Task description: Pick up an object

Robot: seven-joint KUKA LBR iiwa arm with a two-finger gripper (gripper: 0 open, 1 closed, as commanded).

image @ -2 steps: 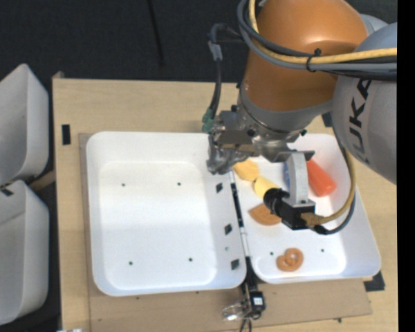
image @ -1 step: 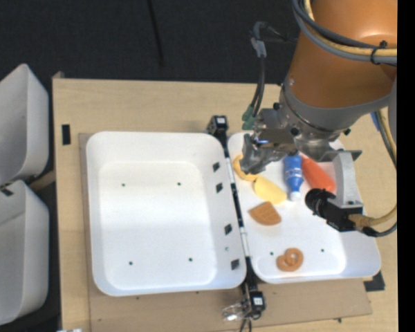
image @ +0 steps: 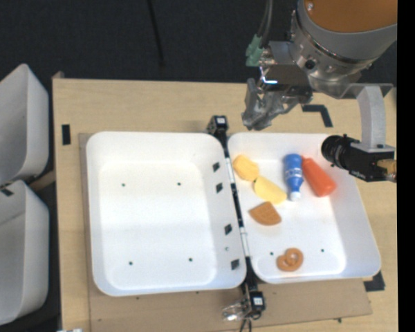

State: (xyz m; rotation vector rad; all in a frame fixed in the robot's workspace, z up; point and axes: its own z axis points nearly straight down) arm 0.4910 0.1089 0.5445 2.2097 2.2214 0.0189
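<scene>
So, gripper (image: 263, 111): hangs over the far left corner of the right bin (image: 353, 254), about above its rim, apart from every object.
Grip state: cannot tell, wide or narrow; nothing seen held.
Arm (image: 346, 9): grey with an orange band, comes in from the far right.
Right bin: white, shallow, holds all six objects.
Yellow piece (image: 245, 167): far left of the right bin, nearest the gripper.
Yellow chunk (image: 270, 189): just near and right of the yellow piece; touching or not, cannot tell.
Bottle (image: 293, 173): blue, lying down mid-bin, white cap toward the near side, just beside the yellow chunk.
Red piece (image: 319, 178): orange-red, lying at a slant just right of the bottle.
Wedge (image: 265, 214): orange, just near of the yellow chunk.
Ring (image: 290, 259): small, orange, near side of the bin, well apart from the rest.
Left bin (image: 152, 213): white, side by side with the right bin.
Surface (image: 159, 106): pale wood, under both bins.
</scene>
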